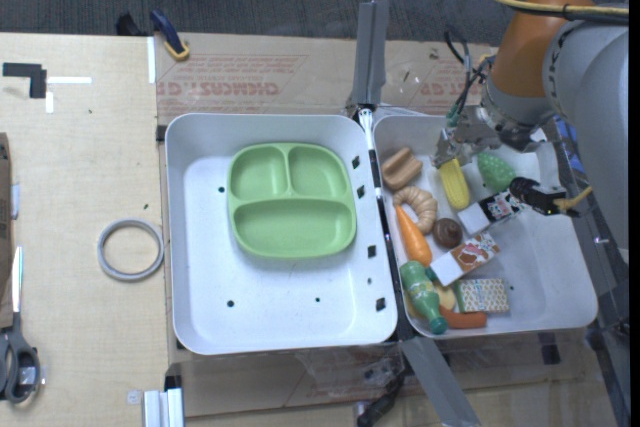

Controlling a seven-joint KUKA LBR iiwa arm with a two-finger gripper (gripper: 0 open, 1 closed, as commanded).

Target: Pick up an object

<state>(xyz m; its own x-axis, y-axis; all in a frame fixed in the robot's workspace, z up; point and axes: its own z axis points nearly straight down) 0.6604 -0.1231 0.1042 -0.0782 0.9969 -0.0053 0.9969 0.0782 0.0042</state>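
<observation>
The right bin (560, 260) holds several toy foods. A yellow corn cob (453, 183) lies near its back, with a green leafy piece (495, 170) to its right and a brown bread roll (400, 165) to its left. My gripper (447, 145) hangs low over the back of this bin, just above the top end of the corn cob. Nothing can be seen held in it. Further forward lie an orange carrot (412, 233), a tan croissant (420, 205), a brown ball (447, 232), a red and white carton (470, 255) and a green bottle (425, 295).
The left bin (200, 295) bears a green divided plate (292, 200). A grey ring (130, 248) and scissors (20, 360) lie on the bench at the left. A blue clamp (170, 33) sits at the back. The arm's orange band (530, 50) rises over the right bin's back corner.
</observation>
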